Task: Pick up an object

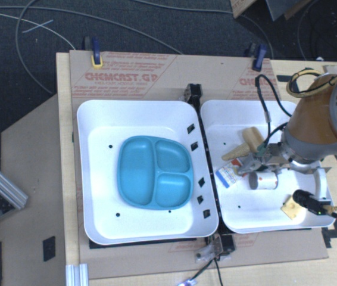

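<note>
From my remote station, the bench (156, 70) carried two white bins. The left bin (97, 159) held a blue divided plate (155, 173); the right bin (246, 213) held a clutter of small items: a wooden block (253, 137), a white cylinder (267, 182), a small packet (227, 176), a yellow sponge piece (289, 209). I judged these light and rigid, the cylinder apt to roll, best gripped across its sides. The end effector (258, 159) sat low among them; I could not tell its opening.
</note>
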